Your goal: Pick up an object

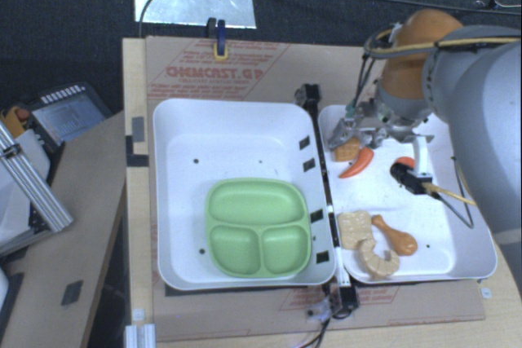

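Gripper (352, 131) sits low over the far-left corner of the right bin (457, 261); you cannot tell from this angle whether it is open or closed. The orange carrot (357, 163) lies just nearside of it, its tip slanting toward the divider, with a tan cracker (347, 151) just beside. Bin floor is flat and white. The bread slice (354, 227) and drumstick (395, 235) lie well apart, so you likely have room.

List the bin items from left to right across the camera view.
Green three-compartment plastic plate → orange carrot-shaped toy → brown toy drumstick.
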You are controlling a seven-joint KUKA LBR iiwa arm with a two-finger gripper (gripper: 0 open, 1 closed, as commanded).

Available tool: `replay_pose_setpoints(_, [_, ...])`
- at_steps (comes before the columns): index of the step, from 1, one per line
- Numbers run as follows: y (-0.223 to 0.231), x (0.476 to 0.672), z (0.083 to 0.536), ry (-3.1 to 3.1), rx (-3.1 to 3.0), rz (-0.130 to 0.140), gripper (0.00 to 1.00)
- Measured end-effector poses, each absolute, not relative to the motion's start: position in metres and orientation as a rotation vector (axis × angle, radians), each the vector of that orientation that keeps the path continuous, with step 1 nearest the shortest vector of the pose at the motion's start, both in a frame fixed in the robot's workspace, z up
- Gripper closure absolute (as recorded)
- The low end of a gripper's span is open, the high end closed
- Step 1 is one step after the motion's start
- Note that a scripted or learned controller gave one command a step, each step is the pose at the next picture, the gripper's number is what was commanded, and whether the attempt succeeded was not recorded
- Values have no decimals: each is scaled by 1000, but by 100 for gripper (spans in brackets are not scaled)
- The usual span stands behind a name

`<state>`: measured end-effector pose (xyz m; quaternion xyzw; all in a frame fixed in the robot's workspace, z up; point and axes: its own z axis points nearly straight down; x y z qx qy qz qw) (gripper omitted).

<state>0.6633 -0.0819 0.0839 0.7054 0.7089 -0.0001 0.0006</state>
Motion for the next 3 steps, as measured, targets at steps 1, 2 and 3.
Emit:
replay_pose_setpoints(1, [-82,665,97,2226,2211,5,100])
replay_pose_setpoints(2, [-88,661,145,2219,2218,6,100])
replay_pose_setpoints(3, [-83,656,193,2223,2214,7,100])
